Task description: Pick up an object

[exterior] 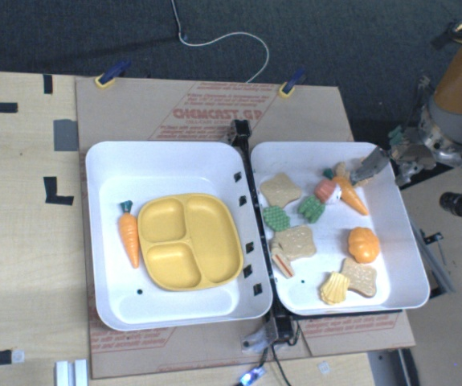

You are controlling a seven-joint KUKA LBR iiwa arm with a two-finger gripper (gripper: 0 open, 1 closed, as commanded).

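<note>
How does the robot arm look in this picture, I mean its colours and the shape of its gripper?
The arm is grey with an orange band above the wrist. Its wrist is a bulky cluster of grey and dark metal parts. The gripper is slim and grey, tapering to a narrow tip.

Both white bins (pixel 102 240) look like smooth, slightly glossy plastic; the yellow plate (pixel 190 241) is matt plastic, on printed brown cardboard (pixel 214 115) over pale wood
</note>
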